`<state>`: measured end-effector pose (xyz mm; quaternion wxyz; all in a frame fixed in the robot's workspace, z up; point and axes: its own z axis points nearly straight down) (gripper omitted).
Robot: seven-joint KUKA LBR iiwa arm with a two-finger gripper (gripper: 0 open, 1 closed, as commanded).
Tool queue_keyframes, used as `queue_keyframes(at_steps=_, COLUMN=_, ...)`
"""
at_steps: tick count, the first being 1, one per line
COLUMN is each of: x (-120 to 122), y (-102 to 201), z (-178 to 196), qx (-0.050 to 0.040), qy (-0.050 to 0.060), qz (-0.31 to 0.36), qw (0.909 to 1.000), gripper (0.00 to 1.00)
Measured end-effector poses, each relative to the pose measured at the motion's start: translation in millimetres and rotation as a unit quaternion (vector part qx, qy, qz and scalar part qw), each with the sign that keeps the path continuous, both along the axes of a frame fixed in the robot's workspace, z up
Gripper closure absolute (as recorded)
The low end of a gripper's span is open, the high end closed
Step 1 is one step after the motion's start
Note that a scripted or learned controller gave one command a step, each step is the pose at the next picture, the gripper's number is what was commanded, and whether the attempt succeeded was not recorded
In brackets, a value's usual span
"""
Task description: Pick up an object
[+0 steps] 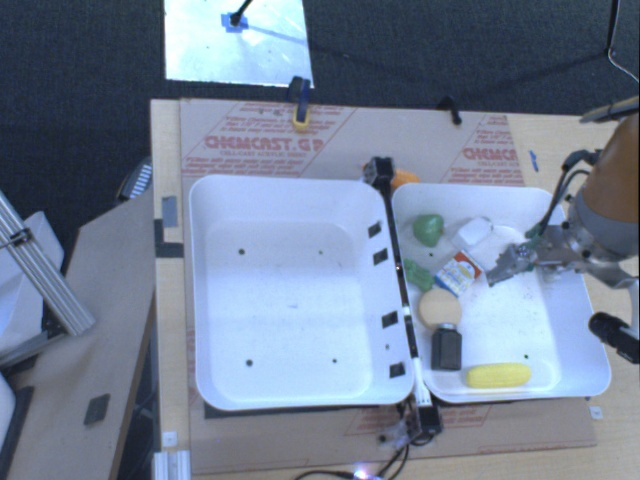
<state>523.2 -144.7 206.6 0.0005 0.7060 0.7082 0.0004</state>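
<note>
The right bin (570, 368) holds several objects: a green piece (429, 229), a white crumpled item (474, 233), a red and white packet (459, 273), a pale round object (439, 309), a black block (446, 348) and a yellow banana-like piece (498, 375). My gripper (508, 263) hangs low over the middle of this bin, just right of the red and white packet, with its tip pointing left. The grey arm with its orange band (612, 183) reaches in from the right.
The left bin (215, 268) lies beside the right one, with a black clip-studded divider (392, 268) between them. An orange item (404, 179) sits just behind the bins. A shiny sheet (237, 28) lies at the back, and a metal rail (40, 278) stands at the left.
</note>
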Motion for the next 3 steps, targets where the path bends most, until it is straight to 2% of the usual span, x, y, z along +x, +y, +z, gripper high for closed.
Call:
queue_keyframes(at_steps=1, x=84, y=66, z=-70, qx=0.0014, qy=-0.001, qz=0.004, qw=1.0000, gripper=0.00)
queue_keyframes(at_steps=2, x=97, y=38, z=-125, qx=-0.0005, qy=0.001, qz=-0.001, qw=1.0000, gripper=0.00)
queue_keyframes(at_steps=3, x=98, y=40, z=-111, qx=-0.0002, qy=-0.001, qz=-0.001, qw=1.0000, gripper=1.00)
